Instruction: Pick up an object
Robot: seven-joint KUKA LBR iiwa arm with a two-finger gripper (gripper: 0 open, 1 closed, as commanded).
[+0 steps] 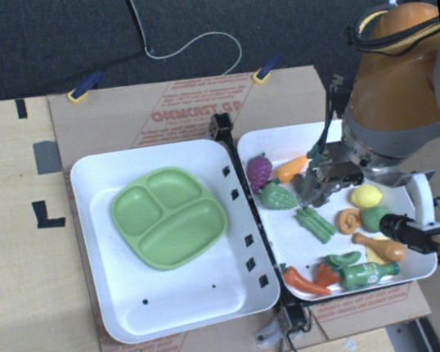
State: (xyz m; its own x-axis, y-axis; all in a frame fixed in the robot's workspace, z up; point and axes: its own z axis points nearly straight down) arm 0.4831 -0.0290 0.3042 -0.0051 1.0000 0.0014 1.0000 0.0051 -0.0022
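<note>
Grey arm with orange band entering from right of frame, gripper (314,185) low over right bin (322,131), centre-right of frame. Gripper state: cannot tell, dark blur at this angle. Nothing seen held.

Candidate objects all in right bin: purple grapes (258,168) and orange carrot (291,170) at upper left of that bin, green leafy vegetable (276,197) just left of gripper, green beans (316,224) just below gripper, yellow lemon (365,196) to right, orange ring (347,221) beside lemon, drumstick (378,246) lower right, green bottle (367,274) and red pepper (305,281) along bottom edge. Left bin (92,179) holding green divided plate (170,216), centre-left of frame. Cardboard sheet (192,105) under both bins on counter (16,245).

Likely target: leafy vegetable or beans, nearest the gripper. Pick judged not yet done.

Risks: crowding near gripper, so could close on two items or nudge one aside. Rounded grapes and lemon likely to slip out. Beans lying flat on bin floor, so could scrape and miss. Divider wall close on left, possible bump there.
</note>
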